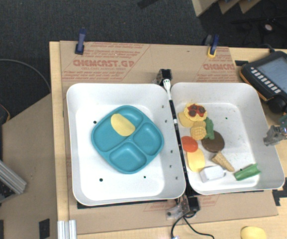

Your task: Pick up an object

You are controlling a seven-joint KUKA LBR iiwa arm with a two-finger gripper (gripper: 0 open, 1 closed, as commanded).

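Toy food (199, 132) is crowded against the right bin's (245, 126) left wall. My tool (276, 133) is parked at the far rim, can't tell its grip state.

At the right edge of the frame, a small grey metal gripper (277, 133) pokes in, spindly and dull, its tips too blurred to make out.

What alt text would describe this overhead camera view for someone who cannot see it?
Two shallow white bins sit side by side on a bench: the left bin holds a blue divided plate with a yellow piece in one compartment, and the right bin holds a cluster of toy food along its left side.
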